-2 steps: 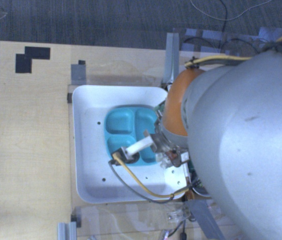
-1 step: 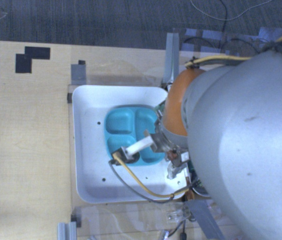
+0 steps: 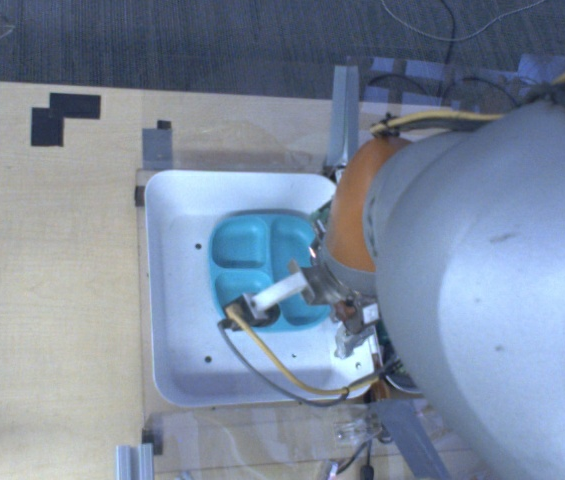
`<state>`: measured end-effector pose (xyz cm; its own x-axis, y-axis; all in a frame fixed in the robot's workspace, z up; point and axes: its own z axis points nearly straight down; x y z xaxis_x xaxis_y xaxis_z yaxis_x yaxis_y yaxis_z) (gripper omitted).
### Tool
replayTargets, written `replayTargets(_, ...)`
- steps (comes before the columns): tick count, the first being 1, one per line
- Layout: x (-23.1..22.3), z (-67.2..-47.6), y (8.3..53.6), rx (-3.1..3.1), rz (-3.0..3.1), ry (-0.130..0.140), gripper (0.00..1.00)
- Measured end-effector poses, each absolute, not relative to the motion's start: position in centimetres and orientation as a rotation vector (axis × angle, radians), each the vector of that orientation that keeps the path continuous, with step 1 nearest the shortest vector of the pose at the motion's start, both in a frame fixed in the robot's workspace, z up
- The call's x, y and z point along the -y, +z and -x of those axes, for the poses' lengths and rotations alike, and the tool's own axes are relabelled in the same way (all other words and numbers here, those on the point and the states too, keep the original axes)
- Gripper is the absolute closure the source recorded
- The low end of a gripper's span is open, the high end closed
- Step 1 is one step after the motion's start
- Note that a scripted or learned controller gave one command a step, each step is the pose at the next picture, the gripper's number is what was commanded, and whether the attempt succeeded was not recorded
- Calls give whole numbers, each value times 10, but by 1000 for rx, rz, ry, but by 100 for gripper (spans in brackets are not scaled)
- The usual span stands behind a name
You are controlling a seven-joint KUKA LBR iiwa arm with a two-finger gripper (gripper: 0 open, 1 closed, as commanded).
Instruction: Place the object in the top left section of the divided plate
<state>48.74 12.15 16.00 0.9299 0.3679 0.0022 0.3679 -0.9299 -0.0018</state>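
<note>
Watching the overhead feed, I am seeing the grey arm reaching in from the right, its bulk covering most of that side of the bench. The orange band is sitting just above the wrist, right beside the far right corner of the white bin. Inside that bin, the blue divided plate is lying flat, a little toward the far right. I am making out two sections along its far side and one at its near left. The near right part is lying under the robot's hardware. The top left section is showing me only plain blue surface. The gripper is hanging at the plate's right edge, low over the bin floor and just beside the near right section. From this angle I cannot tell whether it is spread or pressed together, because the wrist is blocking my line of sight. I also cannot tell where the object is. The arm is hiding the plate's right rim and the bin floor beyond it.
</note>
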Motion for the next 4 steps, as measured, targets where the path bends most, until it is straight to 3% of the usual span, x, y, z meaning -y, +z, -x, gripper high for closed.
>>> replayTargets(3,-122,-487,160,588,3084,-3,0)
replayTargets(4,-88,-488,190,689,3064,-8,0)
